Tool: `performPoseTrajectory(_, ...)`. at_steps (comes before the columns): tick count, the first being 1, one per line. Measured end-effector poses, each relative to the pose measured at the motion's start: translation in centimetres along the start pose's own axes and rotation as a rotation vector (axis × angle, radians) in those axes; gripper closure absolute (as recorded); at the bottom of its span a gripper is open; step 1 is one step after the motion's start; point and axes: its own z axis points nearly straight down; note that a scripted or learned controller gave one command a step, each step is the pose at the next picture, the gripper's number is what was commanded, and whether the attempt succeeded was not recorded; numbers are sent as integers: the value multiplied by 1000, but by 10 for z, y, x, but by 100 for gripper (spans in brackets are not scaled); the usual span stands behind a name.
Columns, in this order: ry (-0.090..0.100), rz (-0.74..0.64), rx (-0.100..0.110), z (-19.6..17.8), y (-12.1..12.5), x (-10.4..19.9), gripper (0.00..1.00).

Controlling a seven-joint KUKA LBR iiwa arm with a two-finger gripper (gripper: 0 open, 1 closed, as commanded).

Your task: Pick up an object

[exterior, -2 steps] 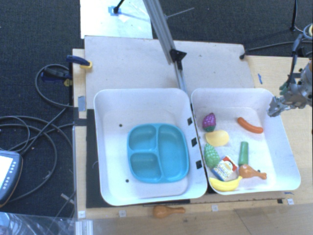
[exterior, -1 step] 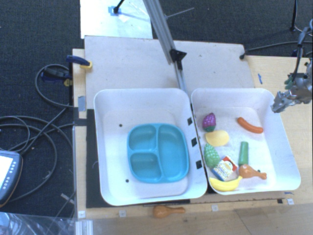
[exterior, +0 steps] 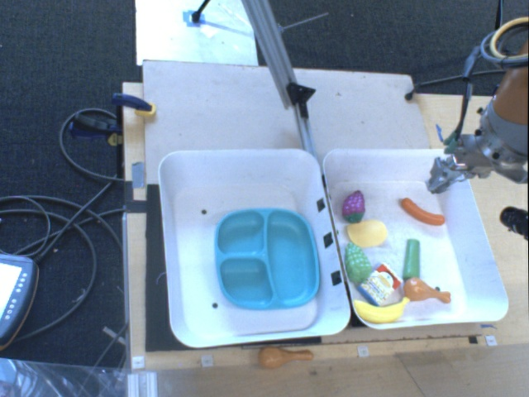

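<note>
Bright, even overhead light, soft shadows, slightly grainy, mild blur throughout.

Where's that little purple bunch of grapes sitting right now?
The purple grapes lie in the right bin, close to its left wall, just above the yellow lemon.

purple grapes (exterior: pixel 354 206): upright, near the right bin's left wall
yellow lemon (exterior: pixel 368 234): just below the grapes
green bumpy fruit (exterior: pixel 357 262): beside the carton
small carton (exterior: pixel 381 286): tilted (label unreadable)
banana (exterior: pixel 381 310): along the front wall
green vegetable (exterior: pixel 411 258): upright-lying
orange sausage (exterior: pixel 422 212): slanted, apart
drumstick (exterior: pixel 426 291): lying at the vegetable's lower end
</note>
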Motion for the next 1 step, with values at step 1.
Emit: performPoseTrajectory(1,1,-1,-1,-4,-11,59,100)
